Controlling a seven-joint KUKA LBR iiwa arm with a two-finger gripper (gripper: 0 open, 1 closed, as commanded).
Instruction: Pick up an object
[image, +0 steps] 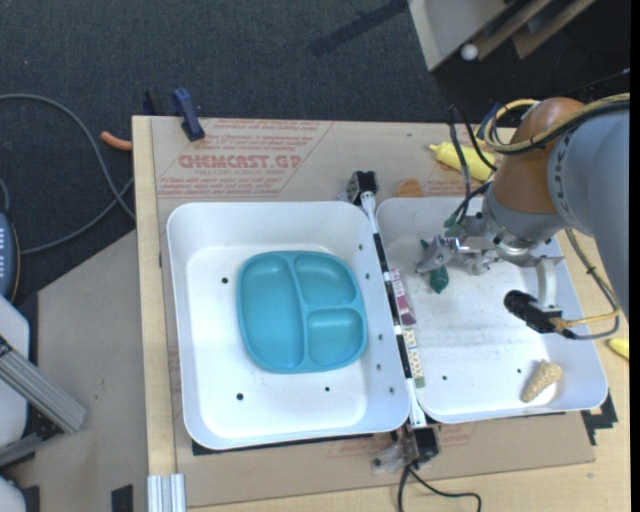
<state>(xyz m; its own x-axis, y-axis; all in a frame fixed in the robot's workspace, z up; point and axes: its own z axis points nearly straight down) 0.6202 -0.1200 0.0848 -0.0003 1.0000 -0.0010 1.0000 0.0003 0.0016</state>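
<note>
My gripper (434, 258) hangs low over the back left part of the right bin (470, 395), reaching in from the right. A small dark green object (438, 281) lies right at its tip, touching or nearly touching it; whether it sits in the grip is unclear. A beige, bread-like lump (543, 380) rests in the front right corner of the same bin. In the left bin (200, 240) a teal divided plate (300, 310) lies flat in the middle.
A yellow banana-like thing (455, 158) and a small orange piece (408, 187) lie on the bench behind the right bin. A blue clamp (187, 112) sits at the bench's back left. The labelled rim (400, 310) divides the two bins.
</note>
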